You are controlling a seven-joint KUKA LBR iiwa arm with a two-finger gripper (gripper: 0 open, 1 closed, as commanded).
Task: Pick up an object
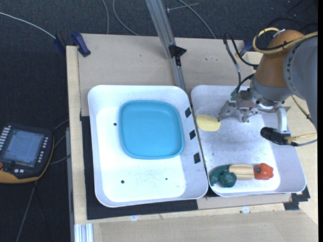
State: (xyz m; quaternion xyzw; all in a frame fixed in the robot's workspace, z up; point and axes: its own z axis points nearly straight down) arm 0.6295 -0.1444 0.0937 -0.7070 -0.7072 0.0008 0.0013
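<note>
My gripper (233,116) hangs over the upper part of the right bin (287,155), open, with nothing between its fingers. A pale yellow object (208,123) lies just left of the left fingertip (220,116), near the bin's left wall; whether they touch I cannot tell. Along the bin's front edge lie a dark green object (223,177), a tan wooden piece (241,171) and a red object (263,171), side by side and well below the gripper.
The left bin (103,150) holds a blue square plate (151,129). A slanted metal pole (162,26) rises from between the bins at the back. A black cable connector (272,134) hangs at the gripper's right. A teach pendant (21,150) lies off the bench, left.
</note>
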